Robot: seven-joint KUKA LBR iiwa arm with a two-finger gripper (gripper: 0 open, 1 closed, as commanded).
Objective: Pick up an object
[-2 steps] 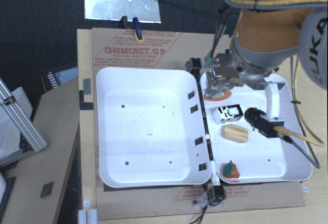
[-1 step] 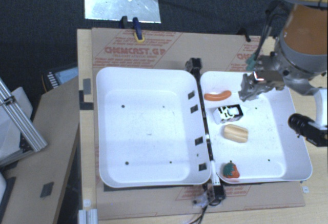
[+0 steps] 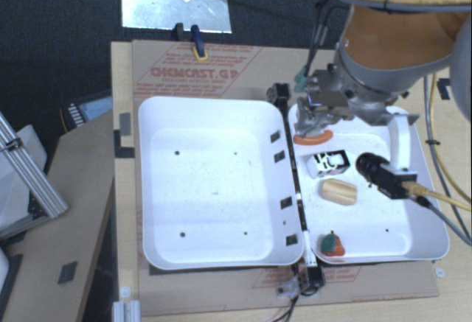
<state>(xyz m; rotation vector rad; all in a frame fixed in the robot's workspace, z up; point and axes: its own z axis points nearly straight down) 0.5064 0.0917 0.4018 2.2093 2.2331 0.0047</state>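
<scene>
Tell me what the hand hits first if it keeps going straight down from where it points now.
Most likely the orange curved piece lying in the right white bin, directly beneath the hand. Depth is unclear from this slanted view, so it may already touch it.

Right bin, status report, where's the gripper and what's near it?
Gripper low over right bin, far end. Orange curved piece just below it, not seen gripped. Tan block, strawberry toy lie apart.

In the right bin (image 3: 424, 236) lie an orange curved piece (image 3: 313, 139), a black-and-white block (image 3: 331, 161), a tan bread-like lump (image 3: 338, 191) and a small red strawberry (image 3: 331, 244).
</scene>
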